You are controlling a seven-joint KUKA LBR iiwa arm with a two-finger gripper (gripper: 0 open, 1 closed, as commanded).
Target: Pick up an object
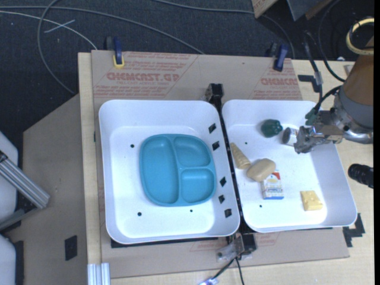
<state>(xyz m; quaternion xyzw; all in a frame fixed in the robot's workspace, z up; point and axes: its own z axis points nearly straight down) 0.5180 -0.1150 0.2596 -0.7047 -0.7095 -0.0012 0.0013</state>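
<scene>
Overhead, the gripper (303, 140) hangs low in the right bin (332, 212), but whether it is clenched or released cannot be told. Just beside it, toward the left, sits a dark green object (271, 127). Nearer the front lie a tan lump (260, 169), its long axis running left-right, and a small carton (272, 187).
</scene>
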